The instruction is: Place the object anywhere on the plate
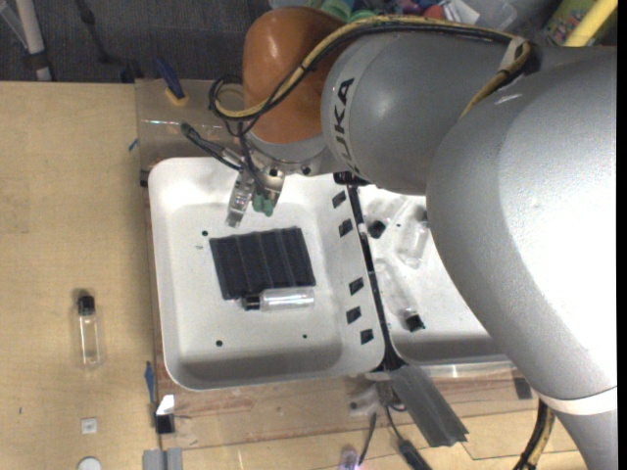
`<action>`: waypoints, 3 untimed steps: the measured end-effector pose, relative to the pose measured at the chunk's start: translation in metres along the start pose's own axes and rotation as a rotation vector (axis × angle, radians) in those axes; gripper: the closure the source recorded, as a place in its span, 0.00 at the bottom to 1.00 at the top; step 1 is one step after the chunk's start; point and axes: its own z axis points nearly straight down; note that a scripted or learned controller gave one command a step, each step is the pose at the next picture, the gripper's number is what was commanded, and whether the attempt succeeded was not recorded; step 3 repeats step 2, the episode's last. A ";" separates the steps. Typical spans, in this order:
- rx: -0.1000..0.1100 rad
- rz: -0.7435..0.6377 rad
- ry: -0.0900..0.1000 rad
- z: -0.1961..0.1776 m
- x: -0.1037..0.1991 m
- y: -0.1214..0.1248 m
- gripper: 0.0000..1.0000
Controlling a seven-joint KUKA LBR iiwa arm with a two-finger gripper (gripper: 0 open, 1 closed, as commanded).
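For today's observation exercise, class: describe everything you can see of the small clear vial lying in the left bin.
The vial is a small clear tube, glass or plastic by its look, with a dark cap at its left end. It lies on its side, roughly level across the view, in the left bin. It rests along the lower edge of the dark ribbed plate, partly on it and touching it. The gripper hangs above the plate's upper edge, apart from the vial.

Glossy white plastic bin (186, 262), matt black ribbed plate (263, 259), clear glassy vial (280, 301), pale wooden bench (69, 204)
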 end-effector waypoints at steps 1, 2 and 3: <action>-0.001 -0.221 0.000 -0.021 0.007 0.013 1.00; 0.002 -0.156 0.005 0.028 -0.004 0.003 1.00; 0.002 -0.156 0.005 0.028 -0.004 0.003 1.00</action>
